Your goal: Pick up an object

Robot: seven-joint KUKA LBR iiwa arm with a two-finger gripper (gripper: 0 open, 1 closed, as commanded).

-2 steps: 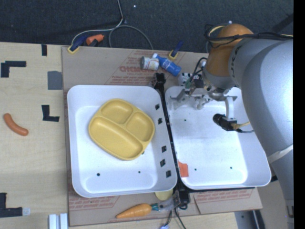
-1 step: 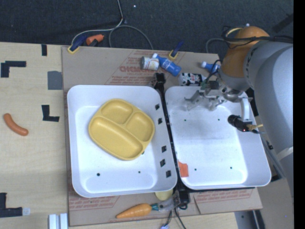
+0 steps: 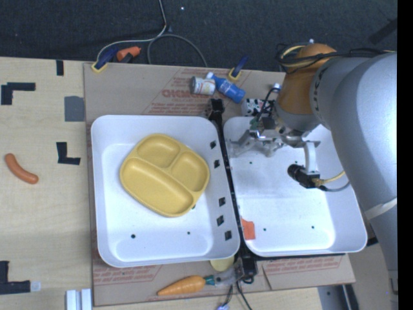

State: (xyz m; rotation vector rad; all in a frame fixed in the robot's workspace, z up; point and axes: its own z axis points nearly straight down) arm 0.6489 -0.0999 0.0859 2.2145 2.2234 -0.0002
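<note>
Your likeliest object, the yellow divided plate [image 3: 165, 173], lies flat in the left bin [image 3: 110, 237], so its rim is the only grip. The gripper [image 3: 261, 136] hangs over the right bin [image 3: 290, 231]; its state you cannot tell.

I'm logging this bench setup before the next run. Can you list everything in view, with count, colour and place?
bins: 2, white, side by side on the bench
divided plate: 1, yellow, in the left bin
orange tag: 1, orange, at the right bin's near left corner
bottle: 1, white and blue, lying behind the bins
clamps: 2, one orange and yellow behind the left bin, one blue near the bottle
sausage: 1, orange-red, on the bench far left
carrot: 1, orange, in front of the bins
cable: 1, grey, looping behind the bins
arm: 1, grey with orange band, reaching in from the right
pincer: 1, metal, over the right bin's far end
</note>
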